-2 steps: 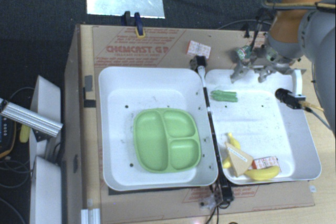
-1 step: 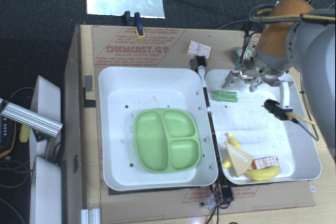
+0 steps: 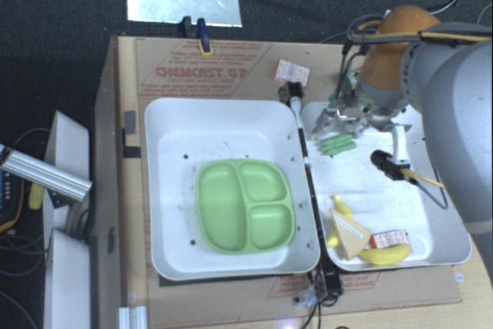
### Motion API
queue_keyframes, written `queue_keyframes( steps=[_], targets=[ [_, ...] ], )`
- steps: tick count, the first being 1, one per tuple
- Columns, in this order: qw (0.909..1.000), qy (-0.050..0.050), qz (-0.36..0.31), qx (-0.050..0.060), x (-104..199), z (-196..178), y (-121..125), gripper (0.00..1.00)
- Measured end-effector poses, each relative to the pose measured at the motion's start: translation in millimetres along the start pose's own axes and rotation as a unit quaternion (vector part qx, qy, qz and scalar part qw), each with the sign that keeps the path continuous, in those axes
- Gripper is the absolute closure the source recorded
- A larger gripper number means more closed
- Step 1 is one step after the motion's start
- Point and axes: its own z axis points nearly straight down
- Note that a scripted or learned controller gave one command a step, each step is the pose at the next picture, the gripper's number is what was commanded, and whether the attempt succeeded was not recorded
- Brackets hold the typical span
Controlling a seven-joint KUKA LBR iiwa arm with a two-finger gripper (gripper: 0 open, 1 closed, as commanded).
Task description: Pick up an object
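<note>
The grey arm (image 3: 454, 112) covers the right white bin's (image 3: 454, 246) far corner, and the small pale-green object (image 3: 337, 145) beside the gripper (image 3: 337, 123) is too small to identify.

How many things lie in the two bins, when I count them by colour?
Green: 2, the divided plate and the small bundle
Yellow: 1, the banana
Tan: 1, the wedge
Red and white: 1, the small carton
Total: 5

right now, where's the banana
In the camera view the banana lies at the near end of the right bin, just below a small red and white box and right of a tan wedge.
</note>
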Motion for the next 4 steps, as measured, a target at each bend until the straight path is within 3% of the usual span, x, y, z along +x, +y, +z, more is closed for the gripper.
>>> queue_keyframes(
  steps=[1,2,3,4],
  targets=[
    [1.0000,-0.001,0.002,0.001,-2.4,0.2,-13.9,0.00],
    [1.0000,0.000,0.002,-0.001,-2.6,-41.1,-19.1,0.00],
    [1.0000,0.000,0.002,0.001,-2.0,-6.6,-46.0,0.00],
    [1.0000,0.000,0.001,0.000,37.1,-100.6,-94.0,0.00]
  ],
)
